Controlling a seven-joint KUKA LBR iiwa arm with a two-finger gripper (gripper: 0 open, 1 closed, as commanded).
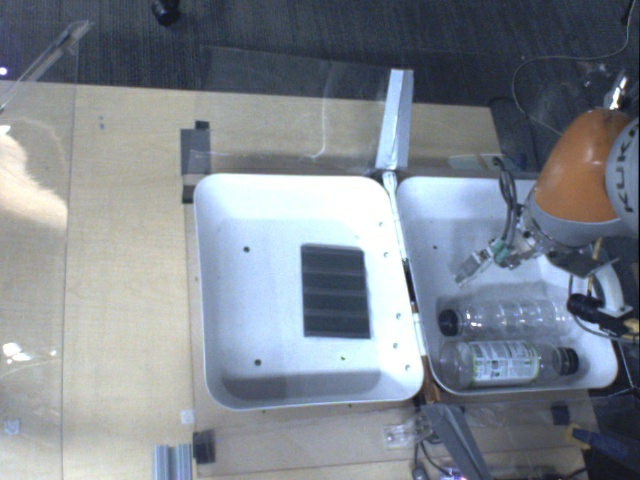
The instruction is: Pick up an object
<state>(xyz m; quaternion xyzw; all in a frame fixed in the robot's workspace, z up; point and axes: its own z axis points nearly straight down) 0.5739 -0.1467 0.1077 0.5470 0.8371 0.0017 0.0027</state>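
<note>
The tool (490,259) hangs over the right bin (432,213), at the end of the grey arm (585,183) with its orange band; it is small in the camera view, and its opening cannot be told; nothing is seen held in it. Just below the tool, on the bin floor, lies a clear plastic bottle (500,318) on its side, dark cap toward the left; just beyond that one, nearer the front rim, lies a second clear bottle (505,362) with a green-and-white label, dark cap toward the right; the two bottles lie side by side, close together. Well to the left of the tool, the left bin (240,298) holds a dark ribbed rectangular pad (336,290); both bins rest on the wooden desk (120,288).
</note>
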